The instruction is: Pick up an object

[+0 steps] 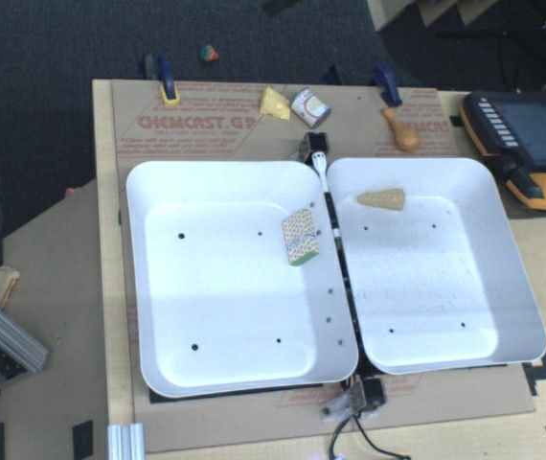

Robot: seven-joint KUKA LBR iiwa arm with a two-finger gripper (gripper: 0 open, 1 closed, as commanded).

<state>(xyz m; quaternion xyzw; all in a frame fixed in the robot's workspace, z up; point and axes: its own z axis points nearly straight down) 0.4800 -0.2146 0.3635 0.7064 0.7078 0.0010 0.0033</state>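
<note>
Bins: two white bins are sitting side by side on my counter (pixel 254 420), the left bin (pixel 158 257) touching the right bin (pixel 503 257).
Left bin: a small patterned packet (pixel 300 237) is lying near its right wall, toward the far end.
Right bin: a tan cone-shaped piece (pixel 382 199) is resting close to its far edge.
Counter beyond the bins: a yellow wedge (pixel 275 104), a small white box (pixel 310 107) and a wooden-looking spoon (pixel 400 128) are lying there.
Claw: I am unable to tell its state.

Two white bins (pixel 158 257) (pixel 503 257) sat on the table (pixel 541 391), one small patterned box (pixel 300 236) in the left, one tan cone (pixel 381 199) in the right.
</note>
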